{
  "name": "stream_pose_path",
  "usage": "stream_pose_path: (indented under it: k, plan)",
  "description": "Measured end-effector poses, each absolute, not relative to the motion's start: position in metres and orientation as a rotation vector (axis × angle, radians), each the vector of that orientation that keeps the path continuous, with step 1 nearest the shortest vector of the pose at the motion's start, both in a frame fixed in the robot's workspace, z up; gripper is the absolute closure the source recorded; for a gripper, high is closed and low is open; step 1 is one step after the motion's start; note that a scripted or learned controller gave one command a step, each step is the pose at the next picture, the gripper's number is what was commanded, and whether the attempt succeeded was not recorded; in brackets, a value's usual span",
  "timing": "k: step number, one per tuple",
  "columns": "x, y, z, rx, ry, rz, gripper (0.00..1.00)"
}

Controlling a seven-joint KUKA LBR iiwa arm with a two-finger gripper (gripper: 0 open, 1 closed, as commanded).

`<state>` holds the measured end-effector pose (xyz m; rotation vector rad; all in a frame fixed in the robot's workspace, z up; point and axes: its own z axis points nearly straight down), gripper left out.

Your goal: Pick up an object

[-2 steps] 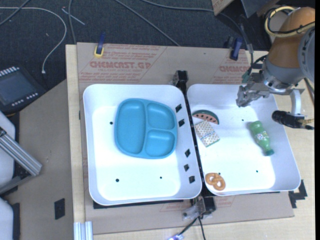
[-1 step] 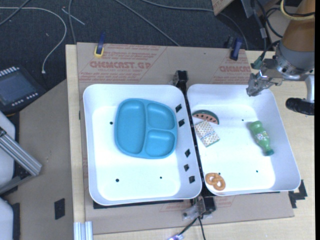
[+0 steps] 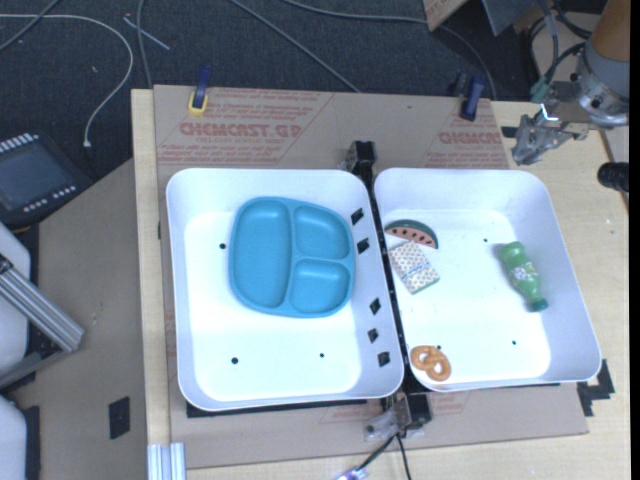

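Observation:
In the right bin (image 3: 560, 298) lie a green bottle (image 3: 524, 275) near the right wall, a watermelon slice (image 3: 413, 234) and a checkered packet (image 3: 414, 267) by the left wall, and a pretzel (image 3: 431, 363) in the front left corner. A blue divided plate (image 3: 291, 256) rests in the left bin (image 3: 200, 348). My gripper (image 3: 531, 142) hangs above the bench just beyond the right bin's far right corner, away from every object, with nothing seen in it.
A black divider with clips (image 3: 372, 268) runs between the two bins. Blue clamps (image 3: 470, 96) hold the cardboard base at the back. Cables cross the floor at the top left.

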<state>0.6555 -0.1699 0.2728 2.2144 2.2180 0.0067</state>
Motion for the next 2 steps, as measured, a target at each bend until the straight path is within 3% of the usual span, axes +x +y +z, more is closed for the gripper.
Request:
stream_pose_path:
  k: [2]
  plan:
    - [0.658, -0.063, 0.241, 2.218, 2.231, 0.000, 1.00]
